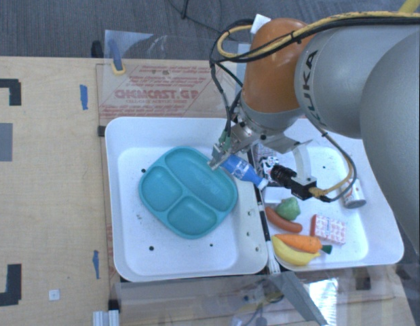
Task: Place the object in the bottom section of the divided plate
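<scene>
Gripper (222, 156) hangs at the plate's (188, 192) right rim, a blue packet (241, 170) beside it. I cannot tell its finger state. I judge the packet light, soft, slippery; grasp across its middle.

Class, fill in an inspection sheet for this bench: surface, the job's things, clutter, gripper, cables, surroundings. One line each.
Surface: two white bins side by side on a wooden bench.
Job's things: teal divided plate in the left bin; blue object at its right rim, by the gripper.
Clutter: right bin has a banana, carrot, green item, patterned packet and small can.
Gripper: over the plate's right edge; whether it holds the object is unclear.
Cables: yellow and black cables loop over the arm.
Surroundings: grey floor, blue tape marks.
</scene>
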{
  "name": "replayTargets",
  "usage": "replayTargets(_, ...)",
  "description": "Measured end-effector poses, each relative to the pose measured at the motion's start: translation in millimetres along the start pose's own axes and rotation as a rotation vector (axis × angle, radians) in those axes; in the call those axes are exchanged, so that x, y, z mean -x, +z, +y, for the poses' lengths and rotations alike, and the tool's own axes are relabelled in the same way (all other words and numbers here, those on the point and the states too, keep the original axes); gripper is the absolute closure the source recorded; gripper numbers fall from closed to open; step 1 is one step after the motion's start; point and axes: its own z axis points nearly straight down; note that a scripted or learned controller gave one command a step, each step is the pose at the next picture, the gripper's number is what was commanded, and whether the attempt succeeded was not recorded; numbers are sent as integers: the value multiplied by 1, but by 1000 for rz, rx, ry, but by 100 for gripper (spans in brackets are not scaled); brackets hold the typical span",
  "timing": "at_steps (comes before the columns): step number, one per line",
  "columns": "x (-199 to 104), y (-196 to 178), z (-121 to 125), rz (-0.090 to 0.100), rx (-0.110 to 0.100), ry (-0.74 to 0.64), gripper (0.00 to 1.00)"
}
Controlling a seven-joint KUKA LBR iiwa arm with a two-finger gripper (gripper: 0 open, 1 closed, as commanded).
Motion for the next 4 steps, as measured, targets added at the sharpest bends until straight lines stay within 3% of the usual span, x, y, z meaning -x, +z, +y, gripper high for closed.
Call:
replayTargets(1,1,0,0,0,0,2,0)
replayTargets(2,2,-7,1,0,0,2,100)
replayTargets(3,19,-19,11,-3,4,164,100)
replayTargets(4,19,-19,11,-3,3,164,0)
